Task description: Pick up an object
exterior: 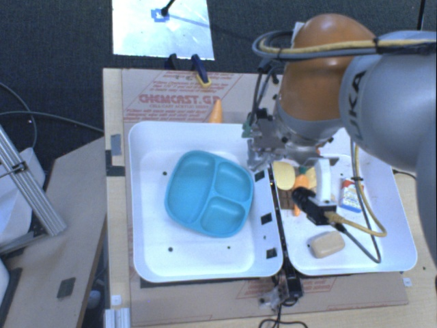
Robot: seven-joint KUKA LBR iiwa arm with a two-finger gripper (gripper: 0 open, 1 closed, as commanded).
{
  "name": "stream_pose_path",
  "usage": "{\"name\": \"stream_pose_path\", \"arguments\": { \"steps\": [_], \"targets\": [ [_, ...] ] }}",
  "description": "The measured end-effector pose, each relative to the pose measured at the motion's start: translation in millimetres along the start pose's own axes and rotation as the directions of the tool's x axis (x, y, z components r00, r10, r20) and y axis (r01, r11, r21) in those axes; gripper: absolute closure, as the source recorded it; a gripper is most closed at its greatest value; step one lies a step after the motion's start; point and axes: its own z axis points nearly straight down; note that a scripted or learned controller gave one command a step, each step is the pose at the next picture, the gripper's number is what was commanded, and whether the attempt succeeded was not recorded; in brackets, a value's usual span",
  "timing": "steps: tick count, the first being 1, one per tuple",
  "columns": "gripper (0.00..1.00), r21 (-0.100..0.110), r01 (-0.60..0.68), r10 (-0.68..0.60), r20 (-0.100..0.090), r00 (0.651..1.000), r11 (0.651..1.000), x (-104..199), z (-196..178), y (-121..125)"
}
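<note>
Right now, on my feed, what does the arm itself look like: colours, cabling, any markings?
The arm is glossy grey with rounded casings, and a bulbous orange band sits above the wrist. Part of the dark KUKA lettering shows on the grey shell. Grey and yellowish cables loop over the orange section. Below it, a metal wrist block leads to the pincer.

Bench [82,183] (two white bins [147,251])
</note>
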Motion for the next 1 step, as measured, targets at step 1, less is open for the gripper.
{"name": "stream_pose_path", "arguments": {
  "steps": [1],
  "targets": [
    [1.0,0.004,-0.002,0.002,0.001,1.0,1.0,-5.4,-8.9,-0.9]
  ]
}}
